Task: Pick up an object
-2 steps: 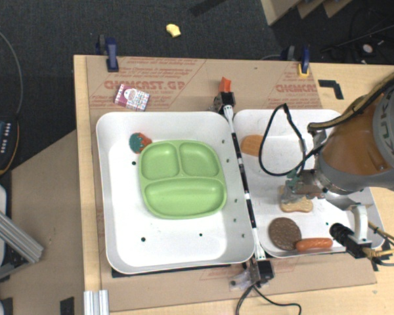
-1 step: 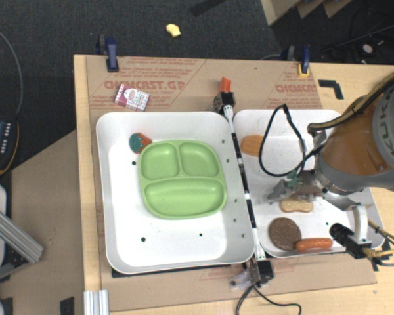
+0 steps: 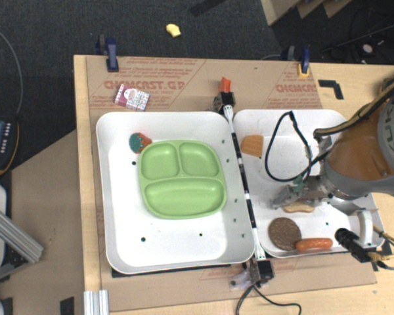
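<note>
arm's grey two-finger gripper [image 3: 294, 194] is low in the right white bin [image 3: 328, 120], over the tan flat biscuit-like piece [image 3: 299, 207]. can't tell jaw state. approach step; next: close, lift.

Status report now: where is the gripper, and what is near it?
Gripper low in right bin, over tan flat piece; grasp unclear. Brown disc and sausage close by. Black cable loops beside it.

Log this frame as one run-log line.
arm: over right bin | gripper: low beside tan food piece | left bin: green divided plate | pick: unconfirmed
</note>
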